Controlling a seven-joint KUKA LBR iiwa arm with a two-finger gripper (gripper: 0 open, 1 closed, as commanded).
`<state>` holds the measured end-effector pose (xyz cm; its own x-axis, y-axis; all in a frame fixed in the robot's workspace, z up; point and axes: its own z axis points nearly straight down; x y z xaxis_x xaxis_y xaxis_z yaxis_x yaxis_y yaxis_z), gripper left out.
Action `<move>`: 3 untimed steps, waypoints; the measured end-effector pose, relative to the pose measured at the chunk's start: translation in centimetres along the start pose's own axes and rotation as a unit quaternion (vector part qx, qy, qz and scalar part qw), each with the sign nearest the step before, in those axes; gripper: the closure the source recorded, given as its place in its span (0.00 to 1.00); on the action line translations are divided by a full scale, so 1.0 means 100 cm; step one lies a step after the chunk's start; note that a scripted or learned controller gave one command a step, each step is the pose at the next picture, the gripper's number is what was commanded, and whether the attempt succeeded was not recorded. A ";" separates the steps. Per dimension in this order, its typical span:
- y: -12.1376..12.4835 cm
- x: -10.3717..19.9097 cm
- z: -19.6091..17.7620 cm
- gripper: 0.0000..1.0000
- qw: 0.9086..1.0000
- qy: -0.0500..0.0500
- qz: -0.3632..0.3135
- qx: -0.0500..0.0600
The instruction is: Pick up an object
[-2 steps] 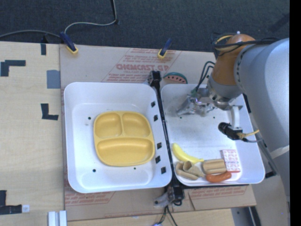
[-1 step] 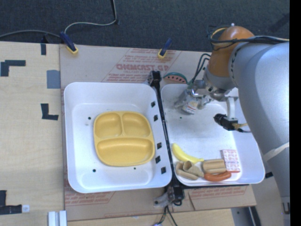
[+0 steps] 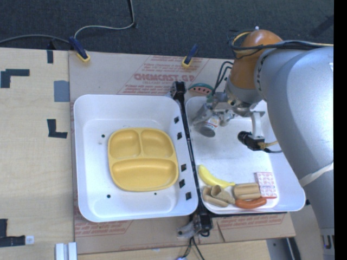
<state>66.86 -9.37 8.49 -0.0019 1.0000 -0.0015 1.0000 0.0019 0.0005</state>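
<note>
Toys (image 3: pixel 233 193) fill right bin's (image 3: pixel 287 202) front — cardboard (image 3: pixel 157 76) behind reads "CHEMCAST".

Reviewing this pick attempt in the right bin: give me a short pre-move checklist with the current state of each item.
1. Gripper over the right bin, not the left bin: ok, it sits at the right bin's upper left corner.
2. Object between the fingers: cannot tell; a small cylindrical shape shows at the tip, but a grasp isn't clear.
3. Finger opening: cannot tell from this angle.
4. Pick targets available: ok; banana, red sausage, tan pieces and a patterned card are clustered at the bin's near edge.
5. Gripper aligned with that cluster: not ok, it is at the far end of the bin.
6. Yellow divided plate out of the way: ok, in the left bin.
</note>
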 end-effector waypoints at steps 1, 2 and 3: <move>0.000 0.000 -0.011 1.00 1.000 -0.001 -0.001 0.000; -0.048 0.091 -0.100 1.00 1.000 0.001 -0.001 0.000; -0.102 0.073 -0.155 1.00 1.000 0.000 0.000 0.001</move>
